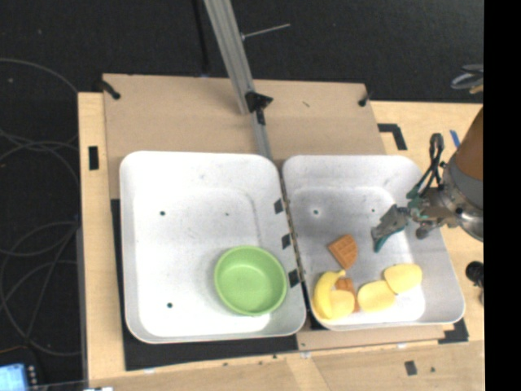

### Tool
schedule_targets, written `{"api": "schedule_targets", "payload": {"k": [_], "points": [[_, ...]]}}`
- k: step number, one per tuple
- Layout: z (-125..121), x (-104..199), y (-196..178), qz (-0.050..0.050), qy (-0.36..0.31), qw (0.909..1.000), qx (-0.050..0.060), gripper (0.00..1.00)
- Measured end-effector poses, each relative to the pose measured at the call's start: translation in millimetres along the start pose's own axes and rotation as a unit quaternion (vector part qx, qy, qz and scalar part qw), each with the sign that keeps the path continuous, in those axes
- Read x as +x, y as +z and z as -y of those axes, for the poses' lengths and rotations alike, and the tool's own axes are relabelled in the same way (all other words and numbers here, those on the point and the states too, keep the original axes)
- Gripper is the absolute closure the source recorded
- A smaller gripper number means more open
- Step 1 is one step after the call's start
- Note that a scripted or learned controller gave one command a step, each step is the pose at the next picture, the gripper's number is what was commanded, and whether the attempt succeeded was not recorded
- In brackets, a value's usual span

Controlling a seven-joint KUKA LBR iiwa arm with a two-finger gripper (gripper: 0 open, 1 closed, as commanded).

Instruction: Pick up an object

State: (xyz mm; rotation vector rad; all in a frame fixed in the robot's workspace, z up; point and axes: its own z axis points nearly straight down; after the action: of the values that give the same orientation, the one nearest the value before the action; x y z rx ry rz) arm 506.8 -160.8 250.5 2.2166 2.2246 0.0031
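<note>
My gripper (pixel 401 233) hangs over the right side of the right bin (pixel 358 173), reaching in from the right. Its fingers stand open with nothing between them; the left finger (pixel 385 229) slants down toward the bin floor. An orange waffle-like piece (pixel 343 251) lies just left of that finger, apart from it. Below the gripper, along the bin's front, lie a pale yellow rounded piece (pixel 403 278), a yellow chunk (pixel 375 296) and a yellow banana-like piece (pixel 329 295) with a small orange bit (pixel 345 283) on it.
A green bowl (pixel 250 278) sits at the front right of the left bin (pixel 179 186). A grey metal pole (pixel 232 47) rises from the back of the bench between the bins. Cables lie on the dark floor at the left.
</note>
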Motion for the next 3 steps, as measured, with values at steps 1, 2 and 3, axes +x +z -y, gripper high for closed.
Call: {"api": "schedule_targets", "payload": {"k": [1, 2, 3], "points": [[0.0, -0.2, -0.1, 0.000, 0.001, 1.0000, 0.000, 0.00], [2.6, -2.2, 42.2, 0.001, 0.002, 1.0000, 0.002, 0.00], [4.3, -14.2, 95.9, 0.001, 0.003, 1.0000, 0.003, 0.00]]}}
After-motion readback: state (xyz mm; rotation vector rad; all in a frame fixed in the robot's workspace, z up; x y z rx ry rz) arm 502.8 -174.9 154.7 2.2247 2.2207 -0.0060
